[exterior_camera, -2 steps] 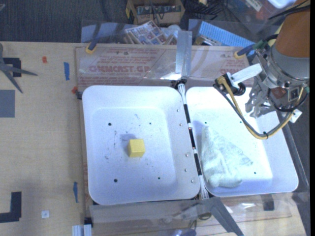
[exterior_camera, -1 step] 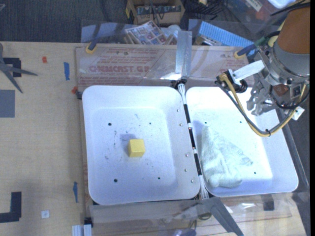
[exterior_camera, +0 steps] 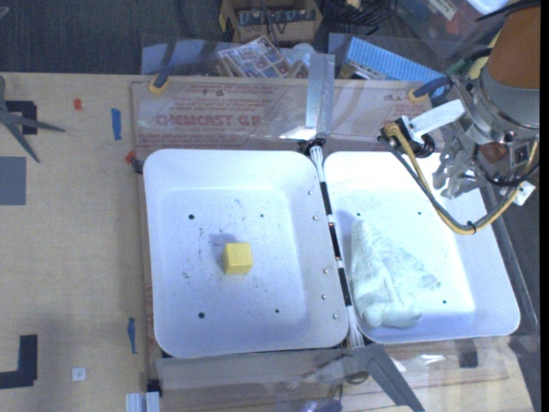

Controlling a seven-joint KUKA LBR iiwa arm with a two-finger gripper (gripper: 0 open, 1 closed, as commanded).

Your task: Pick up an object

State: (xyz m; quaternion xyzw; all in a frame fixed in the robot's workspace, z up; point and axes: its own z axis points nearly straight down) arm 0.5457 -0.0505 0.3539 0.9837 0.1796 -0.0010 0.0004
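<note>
Yellow block (exterior_camera: 238, 257): left bin | fingers (exterior_camera: 452, 178): far right, state unclear

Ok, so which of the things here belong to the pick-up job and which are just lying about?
For the job:
- yellow block in the left bin
- white cloth in the right bin
- gripper, above the right bin's far right edge

Lying about:
- blue tape on the bench
- black scissors at the left edge
</note>
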